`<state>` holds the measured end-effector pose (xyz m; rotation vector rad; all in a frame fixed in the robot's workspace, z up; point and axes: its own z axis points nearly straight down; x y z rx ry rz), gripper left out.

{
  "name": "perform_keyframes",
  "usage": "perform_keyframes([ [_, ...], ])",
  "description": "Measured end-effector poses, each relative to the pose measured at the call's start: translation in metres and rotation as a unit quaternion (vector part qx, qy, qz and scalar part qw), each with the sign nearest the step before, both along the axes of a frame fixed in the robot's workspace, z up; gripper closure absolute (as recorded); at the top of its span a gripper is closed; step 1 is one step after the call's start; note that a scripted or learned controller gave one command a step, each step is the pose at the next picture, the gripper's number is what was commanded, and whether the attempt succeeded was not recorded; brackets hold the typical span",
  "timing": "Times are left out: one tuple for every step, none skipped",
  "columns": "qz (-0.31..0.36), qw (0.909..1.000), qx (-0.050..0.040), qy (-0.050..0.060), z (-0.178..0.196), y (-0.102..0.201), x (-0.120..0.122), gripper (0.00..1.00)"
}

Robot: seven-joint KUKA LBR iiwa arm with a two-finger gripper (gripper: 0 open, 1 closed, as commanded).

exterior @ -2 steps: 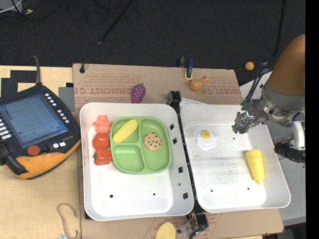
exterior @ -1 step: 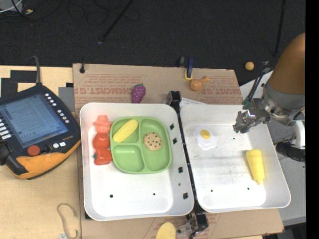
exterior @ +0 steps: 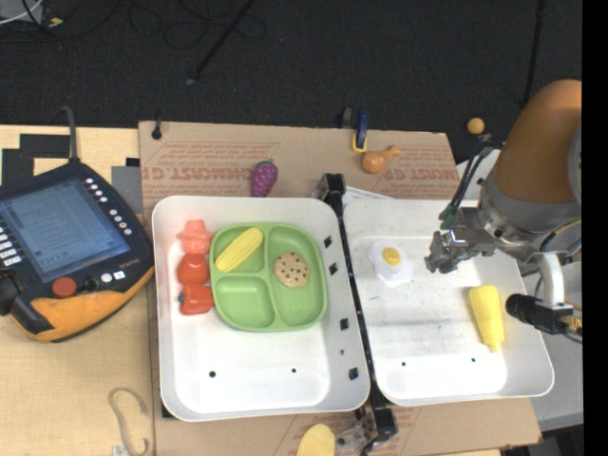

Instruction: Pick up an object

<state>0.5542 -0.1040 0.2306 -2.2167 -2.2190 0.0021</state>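
Observation:
In the right bin [exterior: 446, 369] a white fried egg toy [exterior: 390, 261] lies near the left side and a yellow mustard bottle [exterior: 487, 315] lies toward the right. My gripper [exterior: 445, 256] hangs over the right bin, just right of the egg and up-left of the bottle, with nothing seen between its fingers. In the left bin [exterior: 247, 378] sit a green divided plate [exterior: 269, 275] bearing a yellow corn cob [exterior: 237, 247] and a cookie [exterior: 292, 270], and a red figure [exterior: 194, 269] beside the plate.
A tablet pendant [exterior: 66, 245] lies on the bench at the left. A purple grape toy [exterior: 264, 177] and an orange pear-like toy [exterior: 378, 159] rest on the cardboard behind the bins. A yellow object [exterior: 316, 440] lies at the front edge.

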Motion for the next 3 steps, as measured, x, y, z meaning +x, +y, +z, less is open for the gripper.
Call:
perform_keyframes([
  [0.0,1.0,-0.0004,0.0,0.002,0.039,-0.024,1.0],
  [0.001,1.0,-0.0003,0.0,-0.001,0.079,-0.038,1.0],
  [0.001,1.0,0.0,0.001,0.003,0.123,-0.062,1.0],
])
